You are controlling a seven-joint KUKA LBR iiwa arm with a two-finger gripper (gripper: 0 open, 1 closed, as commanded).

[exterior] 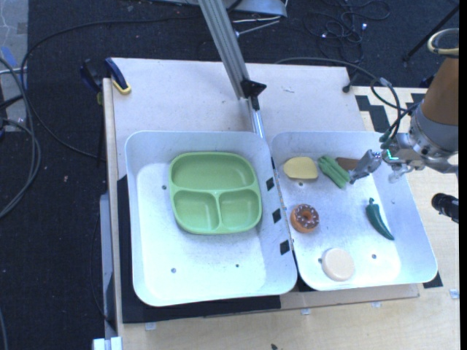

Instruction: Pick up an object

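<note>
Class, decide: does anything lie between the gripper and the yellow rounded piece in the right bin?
Yes. A green ribbed bundle and a small brown piece lie between the gripper and the yellow rounded piece. From above, nothing visible covers that piece.

The arm [441, 100] was cut off by the right edge of the view, so only its orange band and the grey wrist were seen. The gripper [363, 168] covered the right end of a brown object [349, 163] in the right bin [416, 246]. The other end of this object met a green ridged object [333, 172], and whether it went under it could not be told. What the brown object was could not be told either. The pale round object [338, 264] near the front of this bin was too blurred to name. The metal pole [222, 31] behind the bins ran out of the top edge.
</note>
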